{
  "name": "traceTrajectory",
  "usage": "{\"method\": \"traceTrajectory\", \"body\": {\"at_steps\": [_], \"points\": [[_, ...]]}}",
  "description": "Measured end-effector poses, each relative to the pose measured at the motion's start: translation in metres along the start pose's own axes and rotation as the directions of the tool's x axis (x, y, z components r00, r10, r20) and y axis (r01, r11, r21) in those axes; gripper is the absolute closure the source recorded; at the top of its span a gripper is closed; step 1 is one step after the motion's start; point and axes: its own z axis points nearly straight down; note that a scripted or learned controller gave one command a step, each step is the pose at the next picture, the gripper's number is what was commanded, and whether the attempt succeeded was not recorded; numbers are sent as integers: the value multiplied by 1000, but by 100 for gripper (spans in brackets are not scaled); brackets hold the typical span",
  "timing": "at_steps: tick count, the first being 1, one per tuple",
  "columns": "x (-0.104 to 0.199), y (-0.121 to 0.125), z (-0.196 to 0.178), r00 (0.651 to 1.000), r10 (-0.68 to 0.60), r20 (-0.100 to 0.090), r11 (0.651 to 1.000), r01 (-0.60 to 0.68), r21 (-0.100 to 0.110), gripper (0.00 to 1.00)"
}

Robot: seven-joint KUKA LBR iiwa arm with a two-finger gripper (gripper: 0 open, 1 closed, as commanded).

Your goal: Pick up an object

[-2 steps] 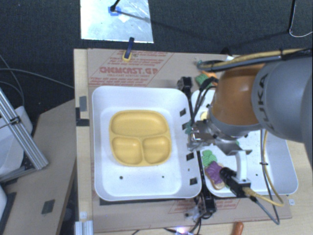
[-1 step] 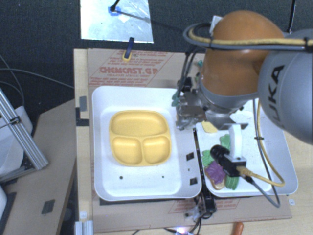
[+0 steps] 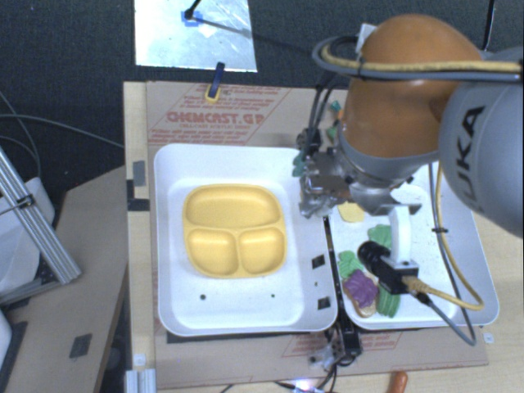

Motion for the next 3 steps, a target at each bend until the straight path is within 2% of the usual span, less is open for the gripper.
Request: {"method": "traceTrajectory", "body": {"at_steps": [3], "points": [[1,2,-31,1000,-18,0,1000,18,-4,100]]}}
